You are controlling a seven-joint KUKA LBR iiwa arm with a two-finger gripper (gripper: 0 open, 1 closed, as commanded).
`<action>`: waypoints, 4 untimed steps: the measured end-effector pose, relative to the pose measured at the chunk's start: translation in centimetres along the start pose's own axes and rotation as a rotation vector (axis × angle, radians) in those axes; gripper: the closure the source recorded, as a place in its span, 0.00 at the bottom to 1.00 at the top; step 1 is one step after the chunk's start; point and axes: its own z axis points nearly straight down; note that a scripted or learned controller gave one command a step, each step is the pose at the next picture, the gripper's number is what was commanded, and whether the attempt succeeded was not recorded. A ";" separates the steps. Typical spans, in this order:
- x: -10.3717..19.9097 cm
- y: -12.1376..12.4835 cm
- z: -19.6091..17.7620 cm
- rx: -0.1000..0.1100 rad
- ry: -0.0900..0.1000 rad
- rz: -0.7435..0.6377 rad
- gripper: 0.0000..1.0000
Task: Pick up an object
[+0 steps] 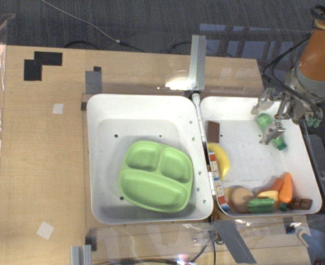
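Nearest the camera: pale wooden worktop, then the left white bin with a light-green three-compartment plastic plate. Right white bin: yellow toy banana by the divider, orange toy carrot among a toy pile at the near edge. Far right, the tool hangs over a small green object, likely the pick target. Step looks like approach/descent; next move calls for lowering and closing on it. Cannot tell finger spread; nothing visibly held.
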 end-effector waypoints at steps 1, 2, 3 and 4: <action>-1.4 -3.4 6.6 0.000 0.006 -0.028 0.00; -7.0 -8.3 15.4 0.002 0.009 0.073 0.00; -6.5 -4.7 15.5 -0.001 -0.003 0.072 0.00; -6.0 -6.3 12.2 0.002 -0.005 -0.073 0.00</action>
